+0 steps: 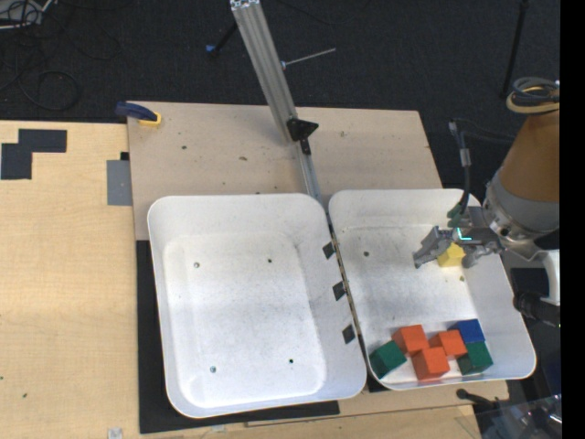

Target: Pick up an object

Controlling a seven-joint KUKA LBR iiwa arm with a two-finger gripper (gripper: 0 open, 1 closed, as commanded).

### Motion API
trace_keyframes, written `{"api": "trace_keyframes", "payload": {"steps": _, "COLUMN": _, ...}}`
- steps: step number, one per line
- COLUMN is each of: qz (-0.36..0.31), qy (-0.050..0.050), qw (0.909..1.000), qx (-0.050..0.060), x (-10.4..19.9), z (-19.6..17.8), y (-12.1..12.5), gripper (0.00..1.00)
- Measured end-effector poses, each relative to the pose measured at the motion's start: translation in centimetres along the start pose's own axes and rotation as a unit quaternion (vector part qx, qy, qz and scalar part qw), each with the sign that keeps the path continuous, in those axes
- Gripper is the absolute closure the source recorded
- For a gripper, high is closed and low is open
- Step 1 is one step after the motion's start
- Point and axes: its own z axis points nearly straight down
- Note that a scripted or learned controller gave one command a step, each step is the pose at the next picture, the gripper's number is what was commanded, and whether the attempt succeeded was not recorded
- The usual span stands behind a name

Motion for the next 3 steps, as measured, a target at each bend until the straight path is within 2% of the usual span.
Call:
{"api": "trace_keyframes", "payload": {"steps": 1, "qz": 0.001, "qy": -0.001, "qw": 1.0, "qx": -0.002, "x": -0.1, "z": -0.2, "y": 0.1, "gripper": 0.0}}
{"api": "trace_keyframes", "payload": {"steps": 2, "qz": 0.001, "qy": 0.0, "qw": 1.0, "qx": 0.001, "x": -0.3, "z": 6.1, "y": 0.4, "gripper": 0.0}}
{"api": "trace_keyframes", "payload": {"steps": 3, "qz": 0.0, "qy": 0.0, "qw": 1.0, "qx": 0.001, "x": -0.5, "z": 12.4, "y": -0.2, "gripper": 0.0}}
